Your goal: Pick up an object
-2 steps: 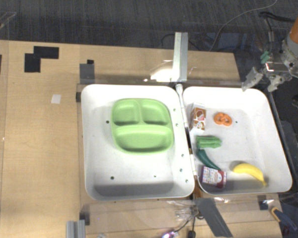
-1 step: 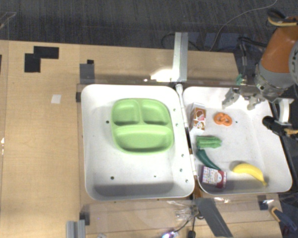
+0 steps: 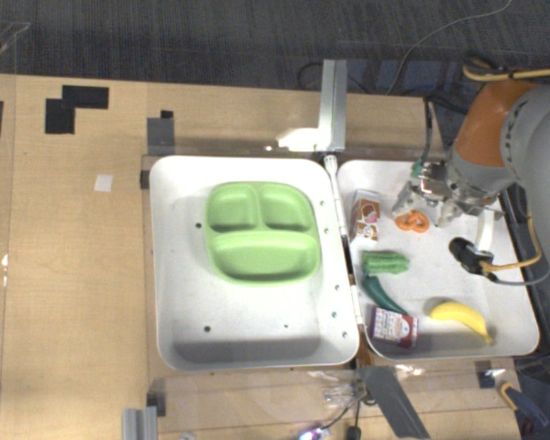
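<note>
My gripper [image 3: 425,205] is low in the upper part of the right bin [image 3: 522,333], open, with its fingers spread on either side of a small orange ring-shaped toy [image 3: 411,221]. The toy lies on the bin floor just in front of the fingertips, and I cannot tell whether they touch it. Left of it stands a small white and brown carton [image 3: 366,217]. Below are a light green block [image 3: 386,264], a dark green pepper-like piece [image 3: 380,292], a purple can [image 3: 392,327] and a yellow banana [image 3: 460,318].
The left bin [image 3: 179,273] holds a green divided plate [image 3: 260,230]. The grey arm with its orange band [image 3: 484,131] comes in from the right above the right bin. A black cable [image 3: 481,259] loops over that bin's right side.
</note>
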Action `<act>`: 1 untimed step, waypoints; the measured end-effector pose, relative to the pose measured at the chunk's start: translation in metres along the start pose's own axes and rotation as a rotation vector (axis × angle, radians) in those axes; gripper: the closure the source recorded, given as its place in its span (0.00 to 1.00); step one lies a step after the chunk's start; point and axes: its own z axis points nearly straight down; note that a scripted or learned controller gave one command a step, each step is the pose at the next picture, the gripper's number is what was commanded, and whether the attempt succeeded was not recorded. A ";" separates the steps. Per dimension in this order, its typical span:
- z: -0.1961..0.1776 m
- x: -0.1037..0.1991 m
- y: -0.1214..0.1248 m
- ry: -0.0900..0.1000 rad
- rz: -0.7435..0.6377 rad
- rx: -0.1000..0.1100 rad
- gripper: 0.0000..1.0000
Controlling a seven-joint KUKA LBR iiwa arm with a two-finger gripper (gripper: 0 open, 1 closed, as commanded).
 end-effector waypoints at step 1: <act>-0.013 0.002 0.002 0.002 -0.004 -0.006 1.00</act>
